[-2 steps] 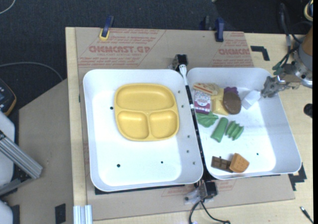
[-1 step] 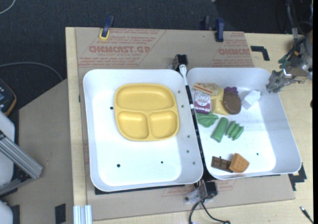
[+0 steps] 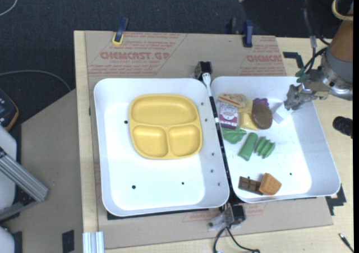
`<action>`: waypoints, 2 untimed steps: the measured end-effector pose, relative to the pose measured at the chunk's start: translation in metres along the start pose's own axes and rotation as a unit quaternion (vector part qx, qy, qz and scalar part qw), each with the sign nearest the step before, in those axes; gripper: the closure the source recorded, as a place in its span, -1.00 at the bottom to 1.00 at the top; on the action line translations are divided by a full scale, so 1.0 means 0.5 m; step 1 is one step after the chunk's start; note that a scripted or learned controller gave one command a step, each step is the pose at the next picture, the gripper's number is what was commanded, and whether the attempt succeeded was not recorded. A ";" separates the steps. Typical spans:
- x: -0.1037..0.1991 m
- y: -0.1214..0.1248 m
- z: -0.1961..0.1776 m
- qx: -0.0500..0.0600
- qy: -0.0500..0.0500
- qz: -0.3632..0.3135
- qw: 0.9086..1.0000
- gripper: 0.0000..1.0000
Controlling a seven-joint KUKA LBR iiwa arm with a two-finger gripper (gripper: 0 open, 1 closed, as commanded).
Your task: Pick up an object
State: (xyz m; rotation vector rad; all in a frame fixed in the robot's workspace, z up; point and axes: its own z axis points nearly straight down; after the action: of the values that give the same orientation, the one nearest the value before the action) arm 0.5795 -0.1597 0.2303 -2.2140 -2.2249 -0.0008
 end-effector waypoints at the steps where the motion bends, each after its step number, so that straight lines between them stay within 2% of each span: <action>1: 0.109 0.000 0.025 0.000 0.000 -0.001 1.000 1.00; 2: 0.212 -0.023 0.029 0.001 0.000 0.000 1.000 1.00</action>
State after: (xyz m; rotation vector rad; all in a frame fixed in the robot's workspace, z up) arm 0.5673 -0.0536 0.2163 -2.2130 -2.2243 0.0008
